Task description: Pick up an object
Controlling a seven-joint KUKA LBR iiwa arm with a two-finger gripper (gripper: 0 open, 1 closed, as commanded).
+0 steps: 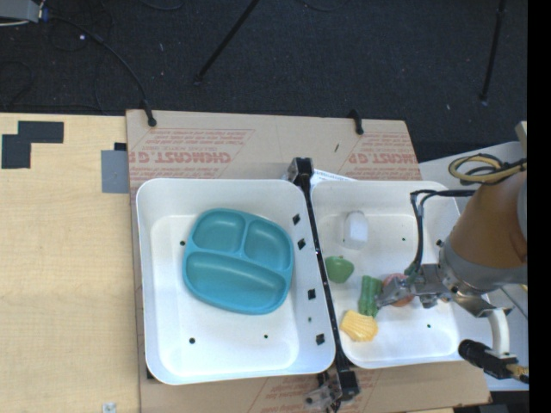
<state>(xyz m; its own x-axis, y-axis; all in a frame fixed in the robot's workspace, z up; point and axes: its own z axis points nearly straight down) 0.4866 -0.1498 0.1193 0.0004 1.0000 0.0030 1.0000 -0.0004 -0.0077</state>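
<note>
Worktop carries two white bins side by side. Left bin holds teal divided plate. Right bin holds small objects: white cup-like piece toward far side, green round item by divider, green block just beside it, yellow piece nearest. Arm reaches in from right; gripper low in right bin, close beside green block. Jaws' opening: cannot tell.
</note>
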